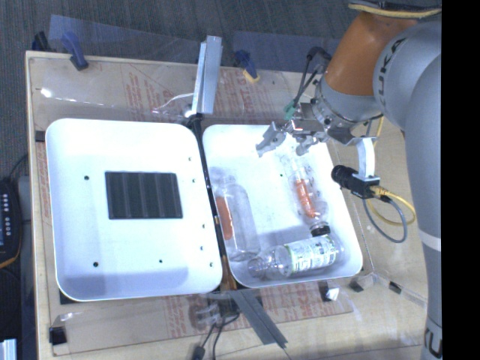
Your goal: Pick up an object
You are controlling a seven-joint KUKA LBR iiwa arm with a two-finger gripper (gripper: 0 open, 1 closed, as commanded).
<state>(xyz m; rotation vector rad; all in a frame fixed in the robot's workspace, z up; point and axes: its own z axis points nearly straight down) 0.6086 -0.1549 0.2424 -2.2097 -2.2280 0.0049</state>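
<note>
Gripper point(287, 142) is hovering over the right bin point(346, 205) near its far edge, jaws spread wide, gripping nothing. Nearest target: the clear bottle with orange contents point(305, 192), lying just below the fingers. Probably light, thin-walled, slick (likely to roll or squirt out), so I'm favouring a grab across mid-body. Two more clear bottles are lying nearer the front and left.

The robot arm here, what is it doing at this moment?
The arm reaches in from the right, and its gripper hangs open over the far end of the right bin, holding nothing. Three clear plastic bottles lie in that bin: one by the left wall, one with an orange label on the right, one along the near wall. Nothing is picked up yet.
</note>
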